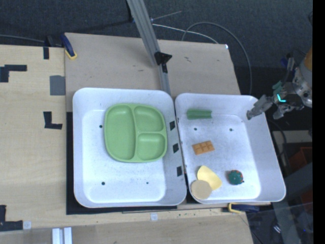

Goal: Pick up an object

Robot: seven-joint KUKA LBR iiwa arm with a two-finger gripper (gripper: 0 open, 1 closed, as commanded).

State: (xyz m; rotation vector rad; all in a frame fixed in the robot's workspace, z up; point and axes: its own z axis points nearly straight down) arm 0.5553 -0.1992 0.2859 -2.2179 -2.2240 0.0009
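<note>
The gripper (268, 108) hangs over the right bin's (264, 151) upper right rim, its jaws apart with nothing between them. Inside that bin lie a green cylinder (199, 114), a flat orange waffle-like block (203, 147), a pale yellow piece (209, 176) touching a tan disc (200, 189), and a small green-and-red ball (234, 177).

Two white bins (81, 136), one green divided plate (135, 132), five small items, one gripper (266, 108).

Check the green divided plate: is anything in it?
Empty. The green divided plate lies flat in the left bin; all three compartments show bare green.
</note>
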